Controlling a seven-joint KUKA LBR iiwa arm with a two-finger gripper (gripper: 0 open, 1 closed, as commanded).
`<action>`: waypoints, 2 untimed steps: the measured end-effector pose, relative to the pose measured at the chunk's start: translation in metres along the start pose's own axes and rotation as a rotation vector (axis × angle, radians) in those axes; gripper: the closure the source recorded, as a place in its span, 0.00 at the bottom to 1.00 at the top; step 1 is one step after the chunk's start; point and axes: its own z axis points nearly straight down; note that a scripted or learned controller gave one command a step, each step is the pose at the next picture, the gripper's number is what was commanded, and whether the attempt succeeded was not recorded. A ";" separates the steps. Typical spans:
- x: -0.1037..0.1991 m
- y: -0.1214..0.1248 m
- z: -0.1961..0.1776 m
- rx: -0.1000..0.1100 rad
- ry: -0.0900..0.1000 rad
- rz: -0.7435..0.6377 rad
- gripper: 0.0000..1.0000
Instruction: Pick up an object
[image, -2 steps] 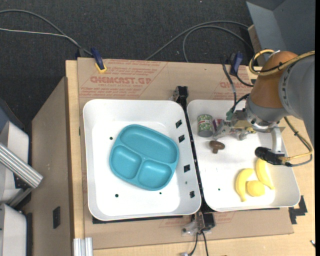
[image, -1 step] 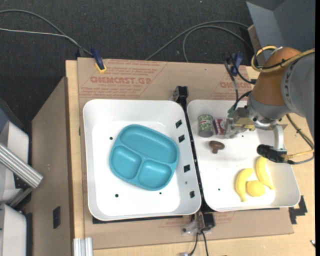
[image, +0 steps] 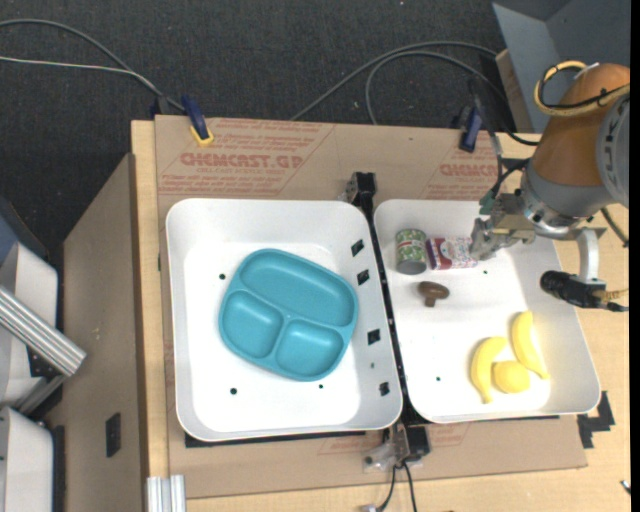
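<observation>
Claw (image: 484, 243) at the far end of the right-hand bin (image: 560, 400), hanging from the grey wrist below the orange band; whether it is released or clenched cannot be told at this angle, and nothing can be made out in its grasp. Its tip stands just over, or touching, the right end of a small red-and-white packet (image: 452, 252), which lies flat on the bin floor; which of the two cannot be told. Judged from this placement, the packet is the object being tried for, the arm having only a short reach from its side of the bench. Just left of the packet, and touching or nearly touching it, lies a small green can (image: 410, 250) on its side. Nearer the middle of the bin sits a small brown object (image: 433, 293), too small to name, apart from the rest. At the near right corner lie three yellow banana-shaped pieces (image: 508, 362), bunched together, well apart from the claw. The left-hand bin (image: 190, 330) bears a teal divided plate (image: 288, 313), set flat at its centre. A crowded packet and can may hinder a clean grasp; this is a judgement only
</observation>
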 end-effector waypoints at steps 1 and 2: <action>0.000 0.011 -0.050 -0.001 0.000 -0.002 1.00; 0.000 0.013 -0.093 0.000 0.000 -0.003 1.00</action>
